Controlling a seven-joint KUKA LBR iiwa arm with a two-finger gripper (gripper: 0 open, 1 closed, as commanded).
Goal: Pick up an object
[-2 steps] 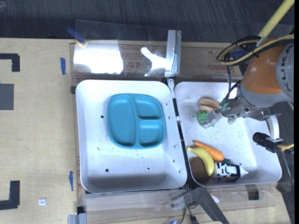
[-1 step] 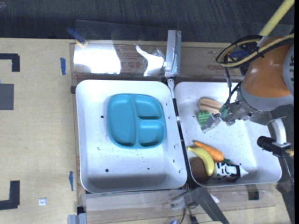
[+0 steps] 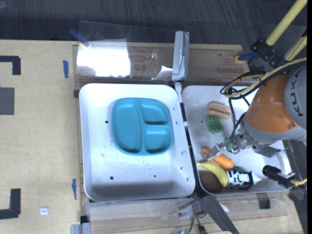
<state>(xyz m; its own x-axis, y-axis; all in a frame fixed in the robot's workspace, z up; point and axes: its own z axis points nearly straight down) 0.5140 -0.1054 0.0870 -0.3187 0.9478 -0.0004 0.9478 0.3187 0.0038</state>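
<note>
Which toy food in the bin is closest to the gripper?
The orange carrot. It lies just below the gripper, while the green broccoli, the hot dog and the yellow banana lie farther off.

The tabletop (image 3: 34, 145) is showing pale tan wood with black corner marks and small blue tape strips. Both bins (image 3: 97, 179) are gleaming white, the left one speckled with dark dots. A turquoise divided plate (image 3: 142, 126) is lying in it. In the right bin (image 3: 195, 101), a tan bun (image 3: 219, 109), a green piece (image 3: 213, 124), an orange carrot (image 3: 223, 161), a yellow banana (image 3: 214, 171), a brown kiwi (image 3: 209, 181) and a black-and-white object (image 3: 240, 178) are showing. The arm (image 3: 273, 106) is glowing orange and grey.
</note>
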